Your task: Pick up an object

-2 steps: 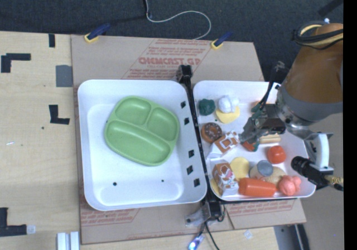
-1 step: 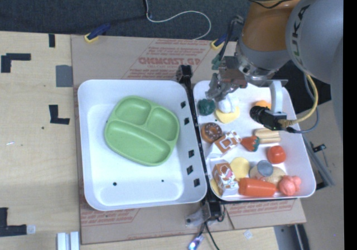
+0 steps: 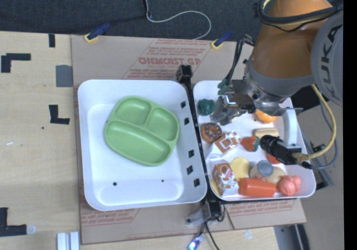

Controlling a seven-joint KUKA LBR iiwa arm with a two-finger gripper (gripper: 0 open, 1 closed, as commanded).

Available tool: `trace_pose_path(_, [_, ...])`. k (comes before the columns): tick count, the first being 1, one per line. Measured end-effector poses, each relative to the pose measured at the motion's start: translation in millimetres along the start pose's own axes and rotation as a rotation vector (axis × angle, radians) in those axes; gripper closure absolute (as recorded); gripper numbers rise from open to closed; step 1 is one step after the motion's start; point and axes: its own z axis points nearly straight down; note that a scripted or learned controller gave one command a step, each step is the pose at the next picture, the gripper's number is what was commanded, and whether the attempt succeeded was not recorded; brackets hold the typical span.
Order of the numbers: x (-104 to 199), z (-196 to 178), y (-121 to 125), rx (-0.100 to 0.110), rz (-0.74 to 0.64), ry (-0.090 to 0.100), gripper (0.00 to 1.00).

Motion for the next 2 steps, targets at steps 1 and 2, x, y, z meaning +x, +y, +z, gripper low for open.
trace_pose_path(1, [57,-45,-25,-0.003,-0.004,0.000,1.00])
trace_pose_path(2, [99,-80,-24,-0.003,-0.002,-0.001,1.00])
